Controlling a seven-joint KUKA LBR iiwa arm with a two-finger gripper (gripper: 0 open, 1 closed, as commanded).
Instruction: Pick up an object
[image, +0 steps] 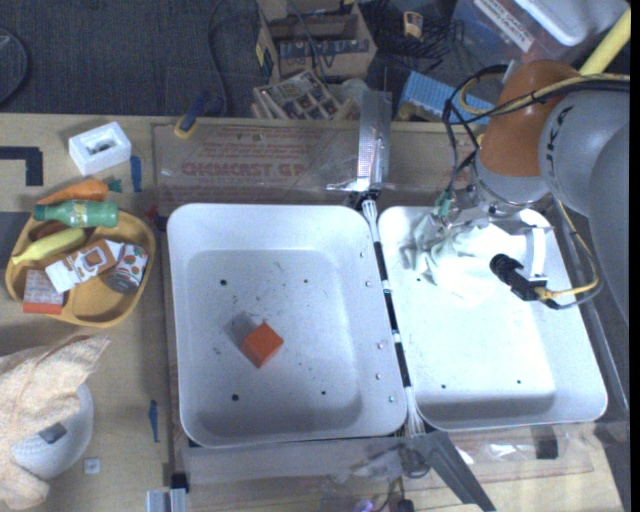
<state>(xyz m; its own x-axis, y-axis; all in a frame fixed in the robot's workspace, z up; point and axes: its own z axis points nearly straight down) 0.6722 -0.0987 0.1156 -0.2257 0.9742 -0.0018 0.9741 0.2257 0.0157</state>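
- Camera view: orange block (263, 344) lies alone in the left bin (200, 240), near its middle, slightly toward the near side.
- Gripper (432, 248) sits over the far left corner of the right bin (560, 390), well apart from the block; can't tell its state, too blurred against the white.
- Grey arm (590, 140) with orange band (530, 110) comes in from the far right.
- Yellow bowl (90, 310) of toy food sits left of the bins; cloth (40, 390) lies near it.
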